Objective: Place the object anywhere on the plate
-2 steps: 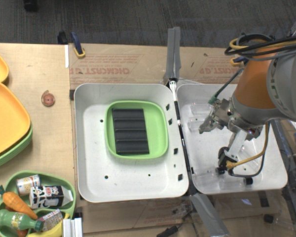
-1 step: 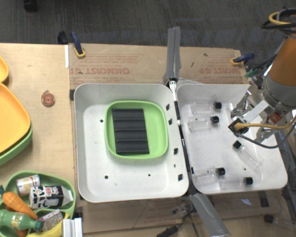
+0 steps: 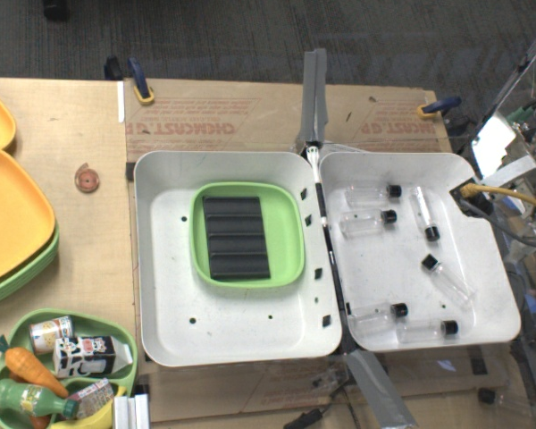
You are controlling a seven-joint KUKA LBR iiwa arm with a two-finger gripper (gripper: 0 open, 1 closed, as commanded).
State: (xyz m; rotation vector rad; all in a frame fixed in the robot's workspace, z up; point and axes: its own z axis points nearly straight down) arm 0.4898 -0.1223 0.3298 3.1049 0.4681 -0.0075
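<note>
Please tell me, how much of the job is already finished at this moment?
Nothing looks done yet. The green plate in the left bin bears only a dark ribbed insert. Several clear vials with black caps lie in the right bin. Left to do: pick a vial and set it on the plate.

plate [image 3: 290,239]: green; pad [image 3: 237,237]: black, ribbed; bins [image 3: 161,329]: white

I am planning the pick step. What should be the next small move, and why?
Probably bring the arm over the right bin toward one clear vial: the vials lie there, apart from the green plate in the left bin.
</note>
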